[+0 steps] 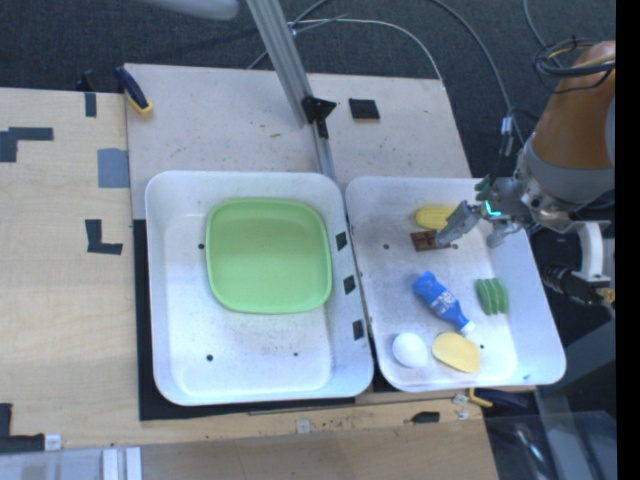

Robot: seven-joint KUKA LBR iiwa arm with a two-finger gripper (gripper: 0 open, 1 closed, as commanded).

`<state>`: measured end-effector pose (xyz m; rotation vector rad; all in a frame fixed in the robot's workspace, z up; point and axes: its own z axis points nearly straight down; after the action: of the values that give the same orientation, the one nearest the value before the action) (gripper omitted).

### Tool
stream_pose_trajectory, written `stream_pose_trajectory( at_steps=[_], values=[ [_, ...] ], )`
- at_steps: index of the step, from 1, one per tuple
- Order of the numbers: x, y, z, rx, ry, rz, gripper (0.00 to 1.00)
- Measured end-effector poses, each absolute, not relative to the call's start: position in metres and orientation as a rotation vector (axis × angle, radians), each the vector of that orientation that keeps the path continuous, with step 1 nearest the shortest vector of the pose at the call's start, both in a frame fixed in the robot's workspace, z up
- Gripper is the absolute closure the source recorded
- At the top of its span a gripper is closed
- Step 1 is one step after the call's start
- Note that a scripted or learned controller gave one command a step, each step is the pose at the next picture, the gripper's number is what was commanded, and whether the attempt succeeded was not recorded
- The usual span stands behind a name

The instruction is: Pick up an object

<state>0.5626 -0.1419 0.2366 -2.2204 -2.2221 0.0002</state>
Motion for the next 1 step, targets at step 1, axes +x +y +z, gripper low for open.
stream_pose_trajectory(
  at_steps=[1],
  values=[
    [0.5626,-0.1419,0.2365,-2.220,-2.222,0.000,0.00]
  ],
)
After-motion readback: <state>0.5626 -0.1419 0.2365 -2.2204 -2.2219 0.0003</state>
